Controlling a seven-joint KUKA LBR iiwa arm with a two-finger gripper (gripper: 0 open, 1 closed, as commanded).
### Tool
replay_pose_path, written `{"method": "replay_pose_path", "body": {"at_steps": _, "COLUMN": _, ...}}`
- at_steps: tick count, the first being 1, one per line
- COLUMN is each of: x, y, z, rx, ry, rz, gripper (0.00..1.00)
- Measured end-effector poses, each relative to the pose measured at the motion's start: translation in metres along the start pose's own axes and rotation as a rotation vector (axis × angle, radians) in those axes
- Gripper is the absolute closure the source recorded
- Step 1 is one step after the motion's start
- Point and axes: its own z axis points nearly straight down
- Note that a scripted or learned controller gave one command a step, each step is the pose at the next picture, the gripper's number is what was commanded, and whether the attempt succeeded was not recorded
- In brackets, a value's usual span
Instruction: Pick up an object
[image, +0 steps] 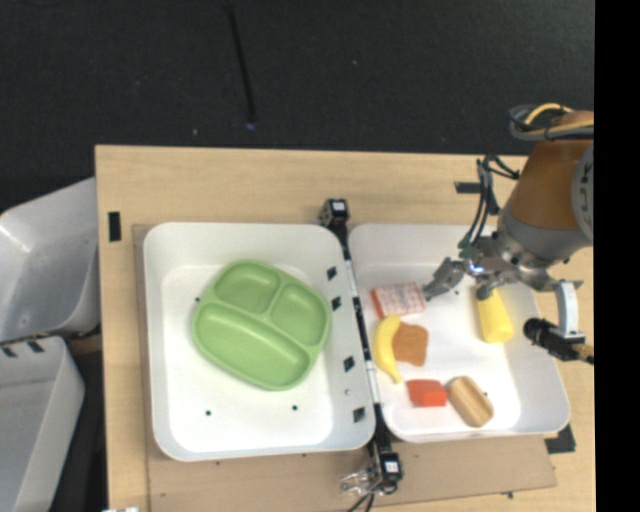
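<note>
Camera view: arm reaches from right, its tool (468, 280) spread (wrist partly cropped) just above yellow object (494, 318).

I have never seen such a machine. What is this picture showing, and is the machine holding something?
One camera looks down at a slant on a wooden bench with two shallow white bins. The grey and orange shape at the right is a robot arm; its tool hangs over the right bin. That bin has toy foods: a banana, a red block, an orange-brown piece, a bread roll, a yellow cylinder and a small red-and-white packet. The left bin has a green divided plate. Nothing shows between the tool's fingers.
</note>
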Motion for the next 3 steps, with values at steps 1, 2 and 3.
{"method": "replay_pose_path", "body": {"at_steps": 1, "x": -0.007, "y": -0.001, "z": 0.043, "rx": -0.001, "ry": -0.001, "rz": 0.001, "gripper": 0.00}}
{"method": "replay_pose_path", "body": {"at_steps": 2, "x": -0.008, "y": -0.001, "z": 0.079, "rx": -0.001, "ry": -0.001, "rz": 0.005, "gripper": 0.00}}
{"method": "replay_pose_path", "body": {"at_steps": 3, "x": -0.009, "y": 0.000, "z": 0.066, "rx": -0.006, "ry": -0.001, "rz": 0.008, "gripper": 1.00}}
